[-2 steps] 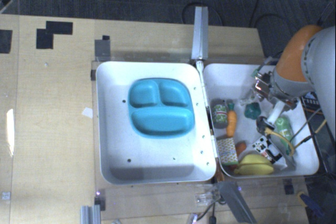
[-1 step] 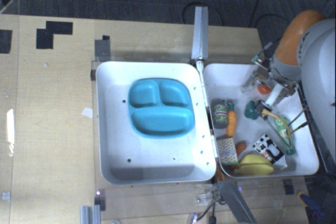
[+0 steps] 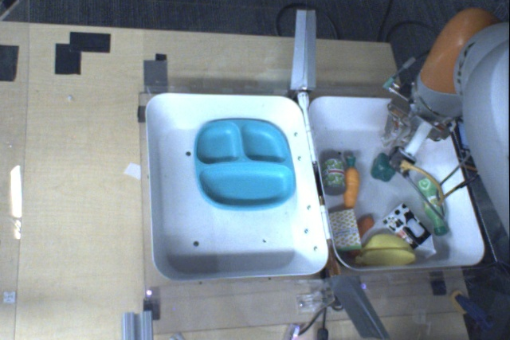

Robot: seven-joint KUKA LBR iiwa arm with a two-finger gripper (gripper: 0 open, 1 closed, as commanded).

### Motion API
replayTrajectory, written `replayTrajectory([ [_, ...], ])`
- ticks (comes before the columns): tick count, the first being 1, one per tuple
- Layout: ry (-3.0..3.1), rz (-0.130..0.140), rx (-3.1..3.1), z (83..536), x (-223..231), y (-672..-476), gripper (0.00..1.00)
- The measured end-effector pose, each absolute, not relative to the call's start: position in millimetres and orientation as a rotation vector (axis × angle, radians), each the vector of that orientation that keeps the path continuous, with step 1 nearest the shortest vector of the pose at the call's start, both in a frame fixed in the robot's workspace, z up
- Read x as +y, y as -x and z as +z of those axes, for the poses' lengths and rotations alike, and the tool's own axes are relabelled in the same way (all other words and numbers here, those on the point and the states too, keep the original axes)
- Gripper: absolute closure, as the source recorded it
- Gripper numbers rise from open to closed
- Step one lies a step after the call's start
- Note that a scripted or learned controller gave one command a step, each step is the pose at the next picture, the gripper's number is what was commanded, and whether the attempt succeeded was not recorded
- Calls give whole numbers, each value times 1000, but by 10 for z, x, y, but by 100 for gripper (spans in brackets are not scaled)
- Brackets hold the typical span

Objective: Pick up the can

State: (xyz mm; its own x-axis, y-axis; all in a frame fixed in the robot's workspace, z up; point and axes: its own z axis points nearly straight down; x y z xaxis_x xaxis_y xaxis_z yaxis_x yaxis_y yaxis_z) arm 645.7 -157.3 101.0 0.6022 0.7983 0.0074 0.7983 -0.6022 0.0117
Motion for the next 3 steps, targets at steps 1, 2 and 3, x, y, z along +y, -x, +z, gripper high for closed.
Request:
replayTrajectory([
  [1, -2748, 9, 1516, 1941, -1127, -6512, 100],
  [2, -2744, 8, 1521, 2379, -1432, -6702, 100],
  [3, -2736, 13, 1529, 2499, -1414, -6718, 100],
])
